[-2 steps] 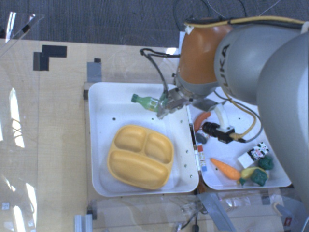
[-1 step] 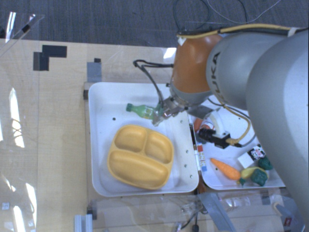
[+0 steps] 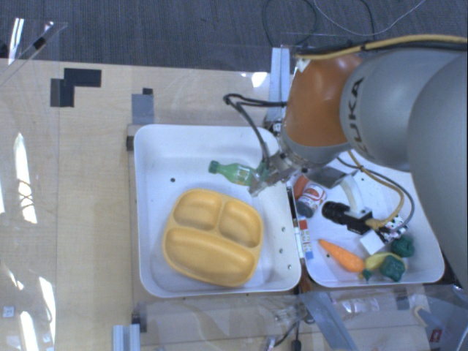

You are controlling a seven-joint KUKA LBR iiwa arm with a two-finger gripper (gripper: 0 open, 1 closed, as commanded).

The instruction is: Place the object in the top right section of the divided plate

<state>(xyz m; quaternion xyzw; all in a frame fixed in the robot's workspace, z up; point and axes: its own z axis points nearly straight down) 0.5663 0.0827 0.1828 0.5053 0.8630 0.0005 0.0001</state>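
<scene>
- You are working with the arm reaching in from the right, its bulk hanging over the right bin and its wrist leaning across the divider into the left bin.
- You are aiming for the yellow plate, which is lying low in the left bin; its top right section is the compartment nearest the gripper.
- You are dealing with a green bottle lying on its side on the bin floor above the plate, cap pointing left, its base end right at the gripper.
- You are not getting a clear look at the gripper: it is down at the bottle's base end, but you cannot tell whether it is closed on the bottle or merely touching it.
- Judging by this, you are wanting a firm hold confirmed before lifting (a long bottle held at one end is likely to droop), then a short carry down and slightly left, releasing low so it is not rolling over the ridge into the neighbouring section.
- Beside the path, a pen is lying along the wall between the bins, close to the plate's right edge.
- Well clear in the right bin, a carrot, a red and white can and some green pieces are sitting out of the way.
</scene>
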